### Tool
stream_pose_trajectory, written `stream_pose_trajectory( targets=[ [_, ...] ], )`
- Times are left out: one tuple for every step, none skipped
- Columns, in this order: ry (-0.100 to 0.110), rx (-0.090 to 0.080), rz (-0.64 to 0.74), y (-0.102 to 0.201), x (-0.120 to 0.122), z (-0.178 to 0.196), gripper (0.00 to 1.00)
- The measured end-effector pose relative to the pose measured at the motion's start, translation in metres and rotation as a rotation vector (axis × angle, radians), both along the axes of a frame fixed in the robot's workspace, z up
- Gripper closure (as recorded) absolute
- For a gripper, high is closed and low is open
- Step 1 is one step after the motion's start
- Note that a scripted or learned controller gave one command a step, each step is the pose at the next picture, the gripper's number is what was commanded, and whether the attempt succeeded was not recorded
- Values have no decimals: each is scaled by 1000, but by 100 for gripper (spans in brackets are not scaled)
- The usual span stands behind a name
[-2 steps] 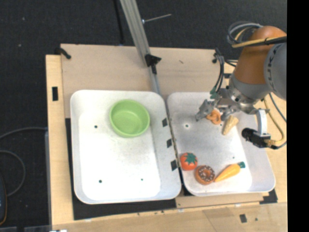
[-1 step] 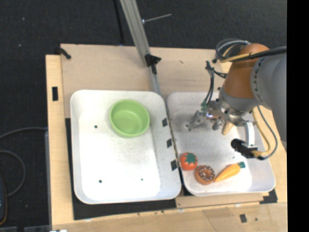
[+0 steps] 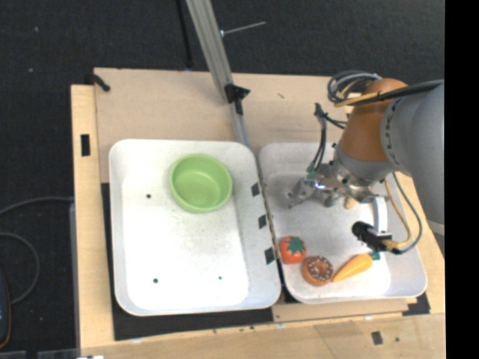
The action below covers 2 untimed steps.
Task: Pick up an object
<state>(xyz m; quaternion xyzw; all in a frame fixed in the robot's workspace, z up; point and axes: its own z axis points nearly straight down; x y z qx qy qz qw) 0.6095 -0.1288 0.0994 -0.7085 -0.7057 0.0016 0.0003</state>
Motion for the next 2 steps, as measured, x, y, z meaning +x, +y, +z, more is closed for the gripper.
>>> stream_pose_trajectory(
  targets=[
    [-5,1,-7,-1,1,12,100],
    [-10,1,7,3,10,61,100]
  ],
)
